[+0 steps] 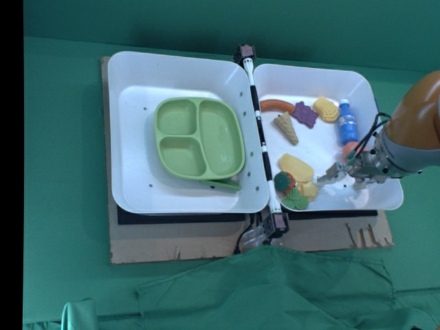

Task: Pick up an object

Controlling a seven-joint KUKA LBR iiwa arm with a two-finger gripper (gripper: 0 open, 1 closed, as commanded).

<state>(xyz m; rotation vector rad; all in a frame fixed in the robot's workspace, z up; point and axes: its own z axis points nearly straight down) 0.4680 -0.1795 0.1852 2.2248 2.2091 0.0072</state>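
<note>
My gripper hangs low over the front right part of the right bin, with the orange-banded arm coming in from the right. Just left of it lie a yellow toy piece, a red and green strawberry-like toy, a green leaf piece and a small yellow piece. A red-orange ball sits right behind the gripper, partly hidden by the wrist. Farther back lie a blue bottle, a yellow corn piece, a purple piece, a sausage and a cone.
The left bin holds a light green divided plate. A ridge with black clamps separates the two bins. Green cloth is bunched in front of the bench.
</note>
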